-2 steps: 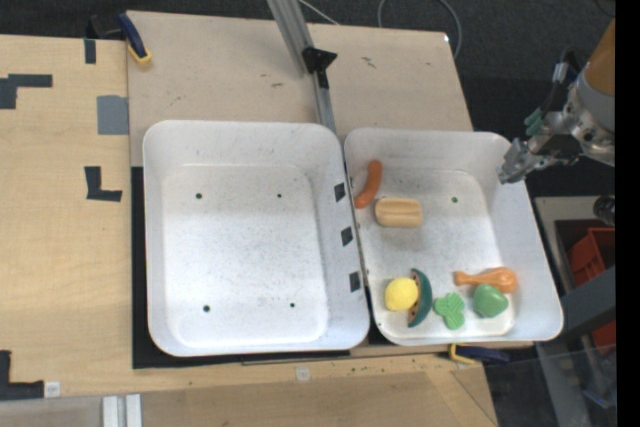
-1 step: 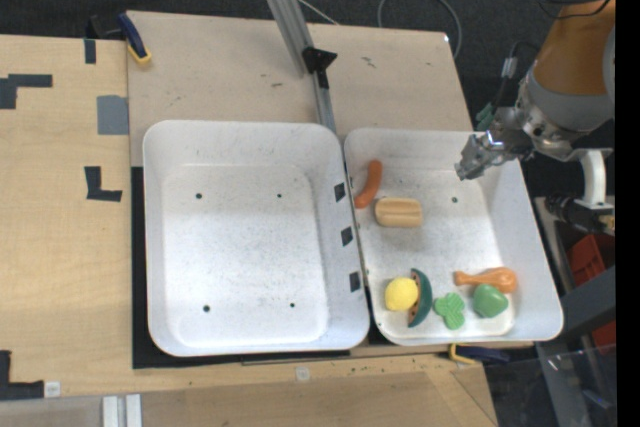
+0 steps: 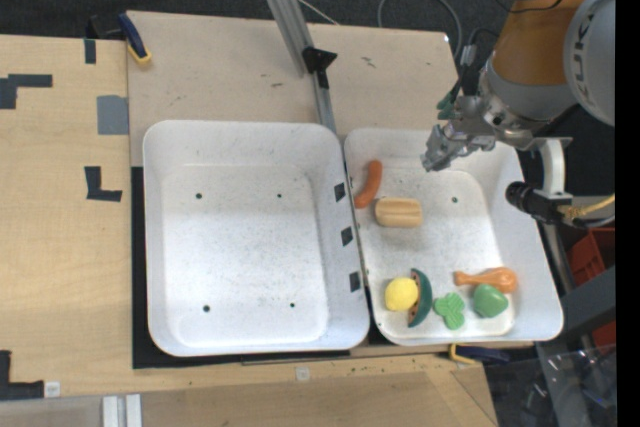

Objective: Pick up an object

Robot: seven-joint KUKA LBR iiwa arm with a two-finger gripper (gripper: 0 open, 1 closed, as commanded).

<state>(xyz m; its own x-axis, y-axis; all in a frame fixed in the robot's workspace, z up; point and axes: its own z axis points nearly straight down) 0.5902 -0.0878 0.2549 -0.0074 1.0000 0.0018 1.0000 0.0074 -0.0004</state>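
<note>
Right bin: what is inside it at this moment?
Inside the right bin lie a sausage, a bread roll, a lemon, a dark green pod, a carrot and two green pieces. The gripper covers part of its far edge.

Left bin (image 3: 170, 215) open throughout, right bin (image 3: 520, 245) crowded along front, sausage (image 3: 368, 183) hugging divider

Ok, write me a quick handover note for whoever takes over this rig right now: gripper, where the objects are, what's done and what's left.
Gripper: hovering over the right bin's far end, nothing seen between its fingers.
Objects, all in the right bin: sausage by the left wall, bread roll beside it; lemon, dark green pod, green pieces, green pepper and orange carrot at the near end.
Done: nothing picked.
Left: descend, grasp one, lift.
</note>
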